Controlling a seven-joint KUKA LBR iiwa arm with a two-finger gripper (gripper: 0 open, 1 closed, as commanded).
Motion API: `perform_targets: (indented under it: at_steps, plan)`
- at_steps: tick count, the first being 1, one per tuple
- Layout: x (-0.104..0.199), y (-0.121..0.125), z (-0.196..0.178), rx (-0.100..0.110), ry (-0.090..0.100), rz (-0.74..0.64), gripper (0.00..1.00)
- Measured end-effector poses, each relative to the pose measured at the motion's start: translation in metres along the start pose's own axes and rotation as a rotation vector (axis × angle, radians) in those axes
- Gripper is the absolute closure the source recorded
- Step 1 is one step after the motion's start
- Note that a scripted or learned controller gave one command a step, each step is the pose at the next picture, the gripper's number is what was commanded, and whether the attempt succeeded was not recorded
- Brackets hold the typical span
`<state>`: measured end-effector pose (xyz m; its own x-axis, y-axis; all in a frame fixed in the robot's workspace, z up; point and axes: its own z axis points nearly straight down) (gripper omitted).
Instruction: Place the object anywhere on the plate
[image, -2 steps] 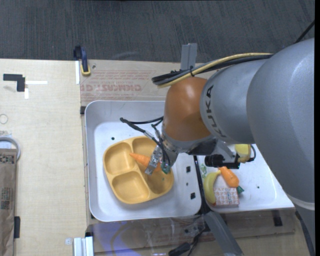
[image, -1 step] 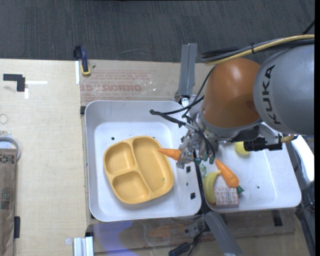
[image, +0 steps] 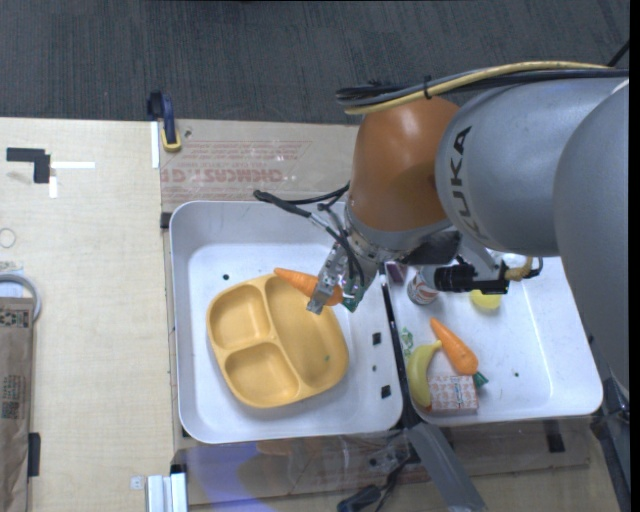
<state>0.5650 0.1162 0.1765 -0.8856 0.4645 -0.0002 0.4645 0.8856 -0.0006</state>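
Half covering the thick end of the carrot (image: 296, 281) with the gripper (image: 328, 293), hanging directly at that end, a scrap of green showing just to the gripper's right. Not possible to tell whether clamping on the carrot or merely standing against it, the wrist hardware blocking the contact.

Running leftward and slightly upward from the gripper along the carrot's long axis, tapering to a tip pointing away from the tool toward the upper left. Lying across the far rim of the yellow plate (image: 240, 322), the tip reaching just past the rim over the white floor of the left bin (image: 186, 300).

Spreading below and to the left of the gripper: the plate itself, three compartments, two smaller ones on the side far from the tool, one larger one nearer.

Rising behind and to the right of the gripper: the orange band (image: 400, 170), then the grey arm (image: 545, 150), with black cables looping over it.

Lying farther to the right of the gripper, in the right bin (image: 565, 360): a small can (image: 422, 291) nearest, a small yellow thing (image: 487, 299) beyond it, then lower down a second carrot (image: 455, 345), a banana (image: 419, 372) and a small box (image: 452, 393) touching one another.

Showing well beyond the gripper to the upper left: a sheet of cardboard (image: 250, 165) under the left bin's far edge.
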Motion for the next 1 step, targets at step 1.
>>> perform_targets:
  at_steps: [1]
  plan:
    - [-0.0002, -0.0001, -0.0001, 0.000, 0.000, 0.001, 0.00]
